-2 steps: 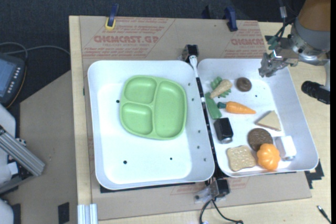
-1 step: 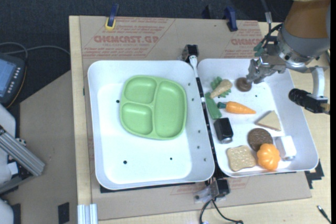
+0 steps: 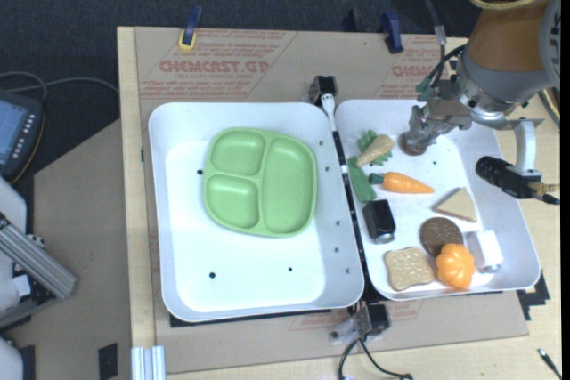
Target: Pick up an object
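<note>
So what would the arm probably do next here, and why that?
Probably a short shift toward the carrot before lowering. The gripper sits low over the right bin, above bare white floor between the corn piece and the carrot, with nothing visibly held. The carrot lies apart from its neighbours, so it looks like the easiest nearby pick.

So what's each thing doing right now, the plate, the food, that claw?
Green plate: flat in left bin, compartments bare.
Carrot: lying loose in right bin.
Bread slice: lying flat.
Orange pumpkin: resting beside the bread.
Gripper: lowered over right bin, carrying nothing visible.
</note>
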Controlling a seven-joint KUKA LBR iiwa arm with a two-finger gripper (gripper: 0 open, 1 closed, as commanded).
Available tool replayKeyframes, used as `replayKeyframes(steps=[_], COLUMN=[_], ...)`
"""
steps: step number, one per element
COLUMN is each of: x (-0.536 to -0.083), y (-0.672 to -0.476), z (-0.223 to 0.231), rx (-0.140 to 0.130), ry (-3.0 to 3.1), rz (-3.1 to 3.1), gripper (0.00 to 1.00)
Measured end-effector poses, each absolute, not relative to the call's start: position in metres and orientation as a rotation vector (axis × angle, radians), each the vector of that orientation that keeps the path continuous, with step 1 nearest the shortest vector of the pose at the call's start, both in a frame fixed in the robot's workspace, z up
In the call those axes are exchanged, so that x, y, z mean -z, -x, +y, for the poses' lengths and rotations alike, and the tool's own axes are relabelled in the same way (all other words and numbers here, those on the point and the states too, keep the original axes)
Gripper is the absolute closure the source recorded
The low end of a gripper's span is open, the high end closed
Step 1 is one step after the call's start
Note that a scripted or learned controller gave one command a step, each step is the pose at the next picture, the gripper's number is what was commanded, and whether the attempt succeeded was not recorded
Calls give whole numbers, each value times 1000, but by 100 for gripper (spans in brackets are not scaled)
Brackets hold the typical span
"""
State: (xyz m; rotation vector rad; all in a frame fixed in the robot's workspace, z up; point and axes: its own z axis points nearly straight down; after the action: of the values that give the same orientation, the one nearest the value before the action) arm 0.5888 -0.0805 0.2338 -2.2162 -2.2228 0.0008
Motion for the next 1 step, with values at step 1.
replayKeyframes(steps=[1], x=[-220], y=[-591], z=[-79], rx=[-3], ry=[2219], rz=[-2220], gripper=[100])
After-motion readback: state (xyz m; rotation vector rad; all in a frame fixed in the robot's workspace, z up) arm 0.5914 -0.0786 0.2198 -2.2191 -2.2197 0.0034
